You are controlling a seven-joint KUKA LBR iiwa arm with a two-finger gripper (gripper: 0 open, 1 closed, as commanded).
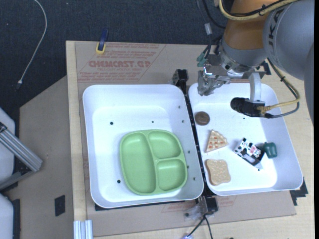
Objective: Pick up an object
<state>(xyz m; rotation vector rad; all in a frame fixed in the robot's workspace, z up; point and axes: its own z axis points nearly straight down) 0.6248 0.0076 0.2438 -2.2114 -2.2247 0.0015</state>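
Grey and orange, the robot arm reaches in from the right, and its gripper (207, 86) hangs over the far left corner of the right bin (284, 133). Nothing sits between its fingers, and I cannot tell how wide they are. Below it in that bin lie a brown cookie (202, 117), a pizza slice (216, 141), a piece of toast (218, 171) and a black and white toy (249, 152). A green plate (152, 161) lies in the left bin (99, 113).

You have a green divided plate (152, 161) lying in the left bin (94, 133). Behind it, a blue-and-yellow clip (102, 41) sits at the cardboard sheet's (129, 63) far edge.
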